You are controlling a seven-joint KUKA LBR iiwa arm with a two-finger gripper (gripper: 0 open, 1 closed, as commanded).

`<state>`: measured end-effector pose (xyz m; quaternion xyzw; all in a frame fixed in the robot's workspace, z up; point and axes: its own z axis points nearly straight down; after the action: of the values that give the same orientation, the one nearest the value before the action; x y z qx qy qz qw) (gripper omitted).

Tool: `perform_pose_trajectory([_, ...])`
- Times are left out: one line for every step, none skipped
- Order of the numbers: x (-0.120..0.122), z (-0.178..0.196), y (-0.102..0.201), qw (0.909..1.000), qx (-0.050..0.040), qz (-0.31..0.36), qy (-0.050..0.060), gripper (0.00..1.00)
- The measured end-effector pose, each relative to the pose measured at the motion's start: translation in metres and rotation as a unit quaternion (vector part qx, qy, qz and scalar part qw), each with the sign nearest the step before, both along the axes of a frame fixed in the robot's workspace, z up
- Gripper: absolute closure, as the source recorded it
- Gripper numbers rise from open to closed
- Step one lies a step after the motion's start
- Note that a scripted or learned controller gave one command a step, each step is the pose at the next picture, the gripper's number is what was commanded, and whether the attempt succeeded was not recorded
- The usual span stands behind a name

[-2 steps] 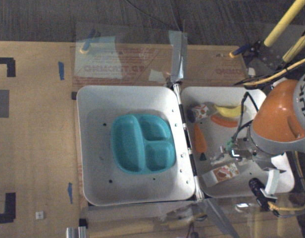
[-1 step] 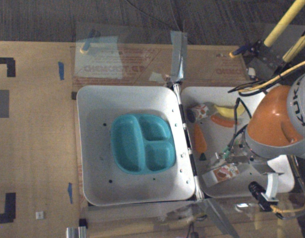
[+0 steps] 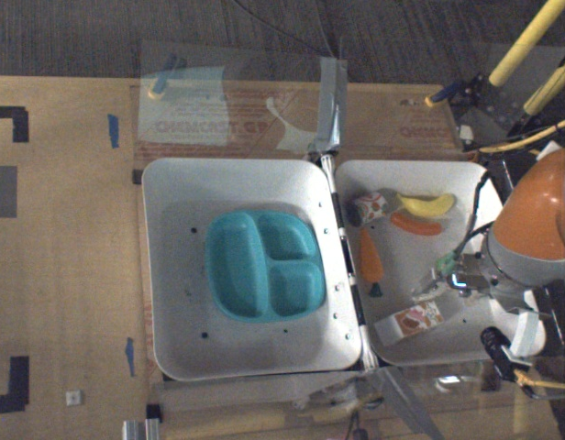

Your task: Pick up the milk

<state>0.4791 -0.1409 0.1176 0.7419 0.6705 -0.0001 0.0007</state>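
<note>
bins (image 3: 172,337): white | divided plate (image 3: 264,264): teal | milk (image 3: 409,322): white carton, red-brown label patch | banana (image 3: 426,205): yellow | carrot (image 3: 371,259): orange, dark tip | sausage (image 3: 416,225): orange-red | can (image 3: 370,207): pale with red-green print | arm (image 3: 537,218): grey, orange band | counter (image 3: 62,273): tan, black and blue tape marks

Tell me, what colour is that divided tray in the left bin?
Teal, or turquoise blue: the divided tray shows plainly in the camera view.
</note>
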Motion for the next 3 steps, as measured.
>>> perform_pose_trajectory([0.001,0.067,0.06,0.986,-0.0003,0.166,-0.001,0.0])
perform_pose_trajectory([0.001,0.067,0.063,0.9789,0.0003,0.204,0.0,0.0])
perform_pose_trajectory([0.0,-0.012,0.036,0.97,0.0007,0.243,0.001,0.0])
